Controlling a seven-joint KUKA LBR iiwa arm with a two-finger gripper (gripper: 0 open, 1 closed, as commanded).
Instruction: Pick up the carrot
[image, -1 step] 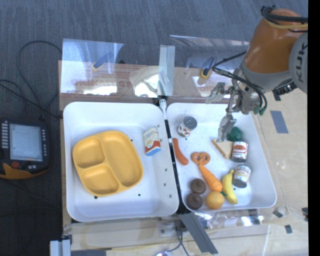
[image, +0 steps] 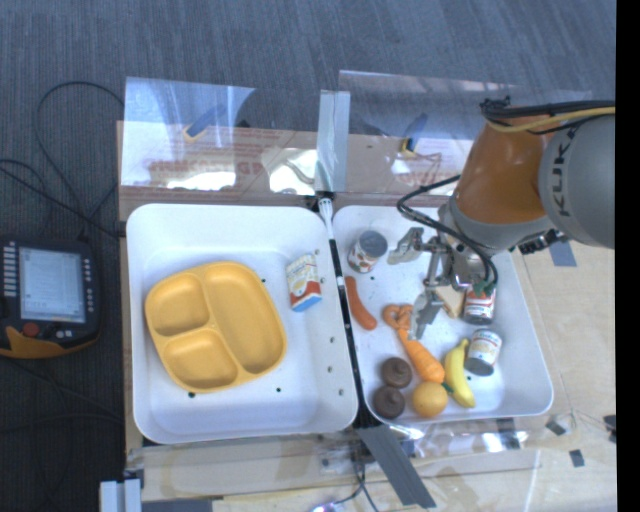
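Hand (image: 428, 300) above carrot (image: 417, 350), banana (image: 458, 373), lemon (image: 430, 399), can (image: 483, 352) crowding

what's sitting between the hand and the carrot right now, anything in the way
Nothing visible stands between them. The hand hangs in the right bin just above the carrot, near its top end. Neighbours crowd it, though: a banana and a can to its right, a lemon at its lower tip, and a chocolate donut to its left.

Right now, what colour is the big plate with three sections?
The plate is yellow all over, seen best in the camera view, lying in the left white bin.
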